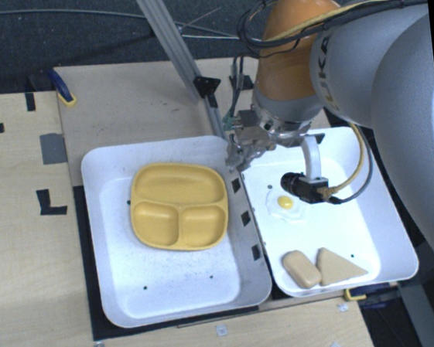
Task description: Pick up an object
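Note:
A yellow divided plate (178, 205) lies in the left bin (122, 296). The right bin (381, 243) holds a toy fried egg (286, 204) near its middle, with a tan bread roll (300, 268) and a tan wedge-shaped slice (338, 265) side by side at its front. My gripper (239, 151) hangs low over the back left corner of the right bin, close to the wall between the two bins. It sits behind and to the left of the egg, with nothing visibly held.
A grey metal pole (180, 52) slants down from the top to the back of the bins. A black part on a cable (303, 187) hangs from the wrist just right of the egg. The arm's bulk covers the right bin's back right.

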Available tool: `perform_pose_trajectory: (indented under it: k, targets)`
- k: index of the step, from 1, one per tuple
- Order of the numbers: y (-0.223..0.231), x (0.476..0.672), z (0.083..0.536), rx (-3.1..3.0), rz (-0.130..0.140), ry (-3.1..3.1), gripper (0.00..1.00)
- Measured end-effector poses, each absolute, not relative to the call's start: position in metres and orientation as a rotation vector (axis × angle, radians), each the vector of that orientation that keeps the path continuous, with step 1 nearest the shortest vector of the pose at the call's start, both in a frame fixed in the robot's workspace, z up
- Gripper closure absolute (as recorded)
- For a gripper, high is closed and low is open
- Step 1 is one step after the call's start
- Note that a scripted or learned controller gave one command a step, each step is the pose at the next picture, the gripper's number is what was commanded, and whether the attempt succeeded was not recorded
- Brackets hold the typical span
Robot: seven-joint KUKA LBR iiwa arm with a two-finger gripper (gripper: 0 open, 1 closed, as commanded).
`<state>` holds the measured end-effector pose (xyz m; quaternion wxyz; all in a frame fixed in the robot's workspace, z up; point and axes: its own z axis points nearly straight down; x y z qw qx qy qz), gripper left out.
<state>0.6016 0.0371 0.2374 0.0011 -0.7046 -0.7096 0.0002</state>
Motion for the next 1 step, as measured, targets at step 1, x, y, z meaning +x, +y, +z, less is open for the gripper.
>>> perform_pose_trajectory:
  k: [1]
  targets:
    - [0.0968,0.5932,0.2233,-2.212,0.003,-2.227,1.00]
